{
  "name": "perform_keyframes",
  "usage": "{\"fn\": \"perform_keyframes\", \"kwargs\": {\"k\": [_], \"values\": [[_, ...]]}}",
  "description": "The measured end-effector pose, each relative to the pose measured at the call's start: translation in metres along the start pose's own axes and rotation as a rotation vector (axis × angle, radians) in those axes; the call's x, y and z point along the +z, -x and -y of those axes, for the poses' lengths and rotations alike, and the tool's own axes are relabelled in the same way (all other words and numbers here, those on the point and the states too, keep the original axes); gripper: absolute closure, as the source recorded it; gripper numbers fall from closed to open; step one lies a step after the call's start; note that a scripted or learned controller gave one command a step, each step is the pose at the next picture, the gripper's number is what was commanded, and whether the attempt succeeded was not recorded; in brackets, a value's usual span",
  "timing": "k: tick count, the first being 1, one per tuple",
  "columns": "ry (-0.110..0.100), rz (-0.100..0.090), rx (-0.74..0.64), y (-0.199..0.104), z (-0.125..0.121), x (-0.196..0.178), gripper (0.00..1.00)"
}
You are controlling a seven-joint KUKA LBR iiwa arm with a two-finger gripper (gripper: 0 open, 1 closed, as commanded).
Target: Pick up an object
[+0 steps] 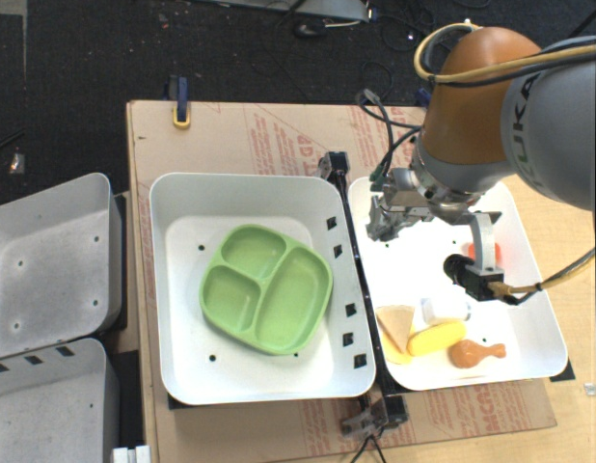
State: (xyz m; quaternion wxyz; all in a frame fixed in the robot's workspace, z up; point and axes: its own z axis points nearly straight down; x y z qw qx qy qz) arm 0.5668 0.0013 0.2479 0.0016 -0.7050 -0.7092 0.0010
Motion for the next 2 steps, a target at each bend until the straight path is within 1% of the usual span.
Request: {"fn": "perform_keyframes", "kwargs": {"k": [1,2], "values": [[0.000,-0.001,-0.002,-0.049,0.017,0.007,1.00],[0.000,-0.001,-0.003,-0.098,0.053,0.008,1.00]]}}
